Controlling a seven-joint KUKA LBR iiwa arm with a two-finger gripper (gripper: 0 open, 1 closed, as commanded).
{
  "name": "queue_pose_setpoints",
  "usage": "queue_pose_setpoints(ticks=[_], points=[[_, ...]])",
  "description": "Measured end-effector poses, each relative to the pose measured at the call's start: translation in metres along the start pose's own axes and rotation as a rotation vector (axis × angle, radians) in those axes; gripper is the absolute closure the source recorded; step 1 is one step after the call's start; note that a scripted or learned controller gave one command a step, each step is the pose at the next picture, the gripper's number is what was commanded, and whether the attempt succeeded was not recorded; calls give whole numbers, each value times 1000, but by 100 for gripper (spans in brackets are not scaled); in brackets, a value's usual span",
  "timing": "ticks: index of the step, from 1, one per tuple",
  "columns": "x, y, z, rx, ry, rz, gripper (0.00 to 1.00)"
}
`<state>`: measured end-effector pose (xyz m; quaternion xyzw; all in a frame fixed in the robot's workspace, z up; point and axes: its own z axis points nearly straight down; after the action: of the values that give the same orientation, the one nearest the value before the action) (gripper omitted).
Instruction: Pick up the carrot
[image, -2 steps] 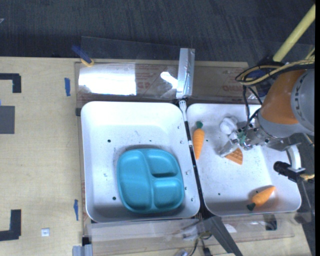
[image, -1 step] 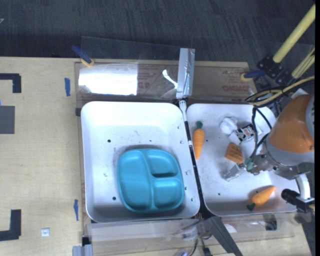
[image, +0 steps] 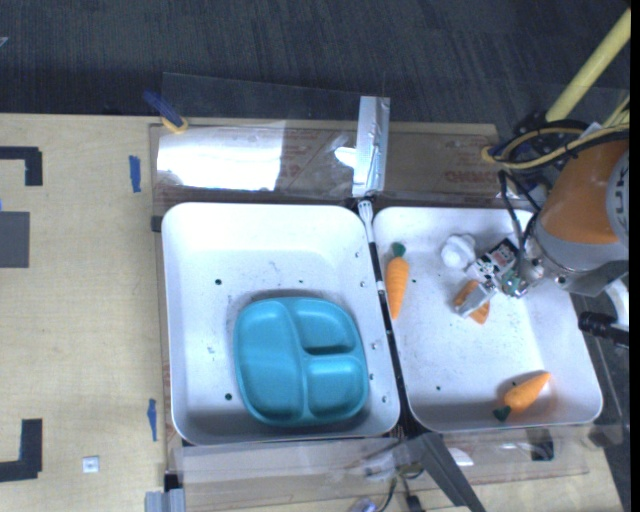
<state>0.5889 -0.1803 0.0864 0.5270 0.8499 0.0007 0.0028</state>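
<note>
Nowhere on the desk (image: 70, 300) or the bins does any readable writing or brand show; only black square marks and small blue tape strips sit on the wood left of the left bin (image: 190, 330). Taking the right bin (image: 560, 340) as landmark: the left bin touches its left wall and carries a blue divided tray (image: 300, 358). The grey arm (image: 590, 215) with its orange band reaches over the right bin's upper right corner, and its gripper (image: 492, 280) hangs low above the bin's middle, the jaws too tangled with small parts to tell whether they are released or clenched. One carrot (image: 397, 283) lies lengthwise right against the bin's left wall, green top pointing to the far rim, leaving scant room on that side. A second carrot (image: 527, 391) lies near the bin's near right corner. A small orange piece (image: 470, 300) sits just beside the gripper, and a white object (image: 458, 250) sits just beyond it. Bare floor spreads across the bin's near middle.
</note>
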Motion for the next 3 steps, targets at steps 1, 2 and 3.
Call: queue_pose_setpoints(ticks=[1, 2, 3], points=[[0, 3, -12, -5, -5, -4, 100], [66, 54, -64, 1, 2, 353, 100], [71, 117, -100, -4, -1, -492, 100]])
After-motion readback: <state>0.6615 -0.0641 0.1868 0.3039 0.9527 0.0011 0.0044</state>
